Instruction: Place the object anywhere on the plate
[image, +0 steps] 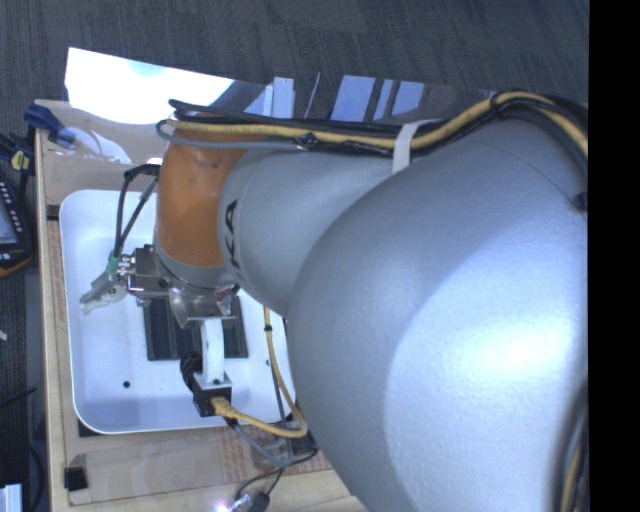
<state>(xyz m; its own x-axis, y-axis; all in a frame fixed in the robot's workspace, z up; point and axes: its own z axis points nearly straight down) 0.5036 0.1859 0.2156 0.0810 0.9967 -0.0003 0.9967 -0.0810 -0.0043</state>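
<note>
Grey arm (420, 300) bulks nearest us, hiding much of the counter (150, 470). Below its orange band (190, 210) our jaws hang over the left bin (75, 300), two dark bars pointing at the bin floor; whether they stand apart or together we cannot tell. We see nothing between them. We cannot make out the object or the plate, so we judge the step as unclear, likely a reach or search. Next we should lift clear and locate both. One small dark speck (127, 384) lies on the bin floor.
</note>
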